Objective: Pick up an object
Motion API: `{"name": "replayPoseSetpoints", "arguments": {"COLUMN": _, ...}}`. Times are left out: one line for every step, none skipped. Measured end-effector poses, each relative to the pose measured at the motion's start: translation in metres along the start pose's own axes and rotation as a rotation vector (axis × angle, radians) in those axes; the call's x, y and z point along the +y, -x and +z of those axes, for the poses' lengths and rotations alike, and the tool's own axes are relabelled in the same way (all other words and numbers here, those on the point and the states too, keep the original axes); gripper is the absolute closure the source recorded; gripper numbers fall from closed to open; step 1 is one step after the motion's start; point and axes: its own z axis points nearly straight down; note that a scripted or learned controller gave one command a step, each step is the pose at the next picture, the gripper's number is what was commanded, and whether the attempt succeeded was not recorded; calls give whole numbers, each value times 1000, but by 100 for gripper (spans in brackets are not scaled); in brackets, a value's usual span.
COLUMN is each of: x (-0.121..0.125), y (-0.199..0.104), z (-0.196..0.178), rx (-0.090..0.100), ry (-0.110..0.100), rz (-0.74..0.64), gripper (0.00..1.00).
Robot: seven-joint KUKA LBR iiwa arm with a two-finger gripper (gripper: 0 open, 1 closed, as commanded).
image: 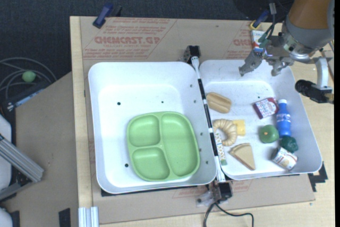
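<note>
My gripper (263, 67) hangs over the far edge of the right bin (239, 78), open, with nothing between its fingers. Below it in that bin lie a bread roll (219, 102), a croissant (225, 132), a yellow cheese piece (239, 127), a sandwich wedge (244, 156), a maroon box (265, 108), a blue bottle (283, 117), a green apple (269, 134), a dark green item (289, 143) and a small can (284, 158). All of these lie apart from the gripper, nearer the camera.
The left bin (106, 93) holds a green divided plate (161, 144). A black clip (192, 53) sits where the bins meet at the far side. Cardboard (133, 37) lies under both bins. Cables (16, 82) run at the left.
</note>
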Motion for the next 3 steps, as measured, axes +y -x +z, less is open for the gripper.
{"name": "replayPoseSetpoints", "arguments": {"x": -41, "y": -14, "z": 120, "rx": 0, "ry": -3, "rz": 1, "gripper": 0}}
{"name": "replayPoseSetpoints", "arguments": {"x": -71, "y": -21, "z": 138, "rx": -2, "ry": 12, "rz": 2, "gripper": 0}}
{"name": "replayPoseSetpoints", "arguments": {"x": -114, "y": -6, "z": 138, "rx": -2, "ry": 11, "rz": 2, "gripper": 0}}
